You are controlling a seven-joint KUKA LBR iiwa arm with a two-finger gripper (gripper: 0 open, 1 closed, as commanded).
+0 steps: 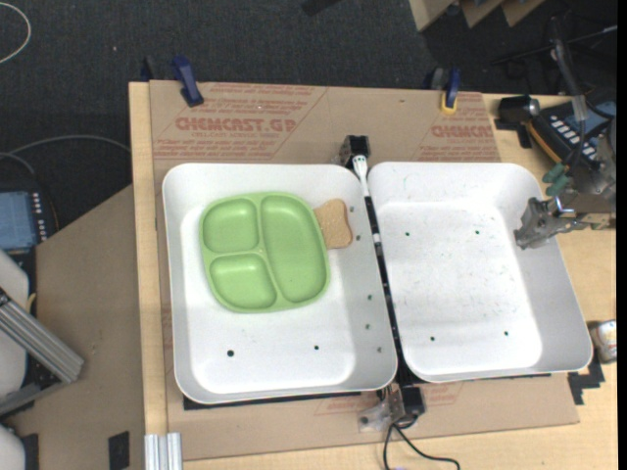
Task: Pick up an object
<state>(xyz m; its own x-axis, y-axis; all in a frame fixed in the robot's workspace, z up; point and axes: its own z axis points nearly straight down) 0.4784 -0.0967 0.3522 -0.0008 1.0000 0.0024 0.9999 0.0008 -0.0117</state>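
Left bin (196,351): green tray (263,252) | tool (539,225) well apart, right

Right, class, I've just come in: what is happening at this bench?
A robot arm is set to pick up an object. Its gripper sits at the right edge of the right bin, with nothing visibly held. The green divided plate and a tan sponge-like piece touching its rim lie in the left bin.

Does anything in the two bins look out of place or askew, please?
Only small things. The green tray lies slightly turned in the left bin, not square to its walls. A tan piece sits against the tray's upper right corner, partly tucked beside it. Nothing looks spilled or broken. The gripper is at the right bin's right wall.
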